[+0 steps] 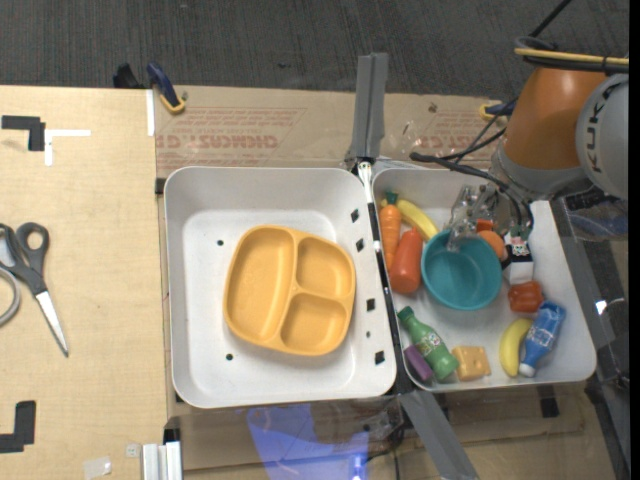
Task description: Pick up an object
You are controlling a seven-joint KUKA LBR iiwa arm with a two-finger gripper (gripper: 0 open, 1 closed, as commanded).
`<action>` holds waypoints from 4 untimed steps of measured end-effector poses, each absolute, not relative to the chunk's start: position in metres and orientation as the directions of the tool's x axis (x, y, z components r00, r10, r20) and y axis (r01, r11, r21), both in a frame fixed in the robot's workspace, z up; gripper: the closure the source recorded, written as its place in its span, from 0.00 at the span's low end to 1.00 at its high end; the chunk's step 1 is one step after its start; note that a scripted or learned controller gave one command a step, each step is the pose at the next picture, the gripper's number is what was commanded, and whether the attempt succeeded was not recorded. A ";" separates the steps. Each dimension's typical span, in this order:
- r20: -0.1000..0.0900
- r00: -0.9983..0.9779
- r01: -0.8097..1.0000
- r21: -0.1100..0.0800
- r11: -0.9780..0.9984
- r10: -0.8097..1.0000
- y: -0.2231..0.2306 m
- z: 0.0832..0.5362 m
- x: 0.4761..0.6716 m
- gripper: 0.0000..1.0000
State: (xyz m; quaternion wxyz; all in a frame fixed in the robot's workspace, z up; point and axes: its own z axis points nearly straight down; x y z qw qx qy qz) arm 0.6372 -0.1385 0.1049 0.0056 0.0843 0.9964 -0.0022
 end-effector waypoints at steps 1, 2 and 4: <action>-0.007 -0.991 -0.135 -0.001 0.991 -0.135 -0.143 0.096 0.610 1.00; -0.009 -1.000 0.004 -0.010 1.000 0.004 -0.113 0.098 0.632 1.00; -0.024 -0.914 0.405 -0.002 0.914 0.405 -0.104 0.099 0.581 1.00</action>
